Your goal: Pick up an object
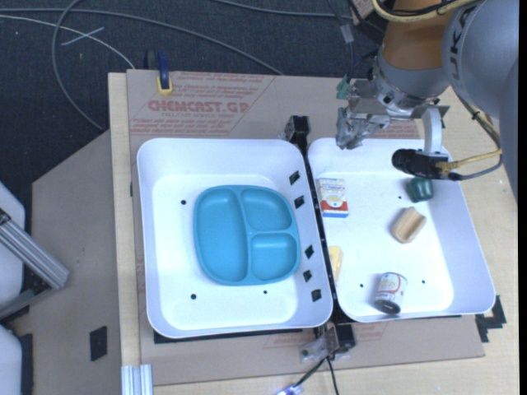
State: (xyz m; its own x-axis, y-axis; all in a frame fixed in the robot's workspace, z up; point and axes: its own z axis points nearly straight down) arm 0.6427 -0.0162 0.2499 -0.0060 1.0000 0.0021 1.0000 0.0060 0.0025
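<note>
My gripper [348,138] hangs over the far left corner of the right bin [461,282], fingers pointing down with nothing visibly between them. In that bin lie a small white carton [333,197] with red and blue print, a tan block [408,225], a dark green object [421,189], a small can [389,292] on its side near the front, and a yellow piece [335,260] against the left wall. The carton lies a short way in front of the gripper.
The left bin [156,245] holds a blue divided plate [246,234]. A row of black clips [306,220] runs along the divider between the bins. Cardboard [198,101] lies under both bins, and cables cross the dark floor behind.
</note>
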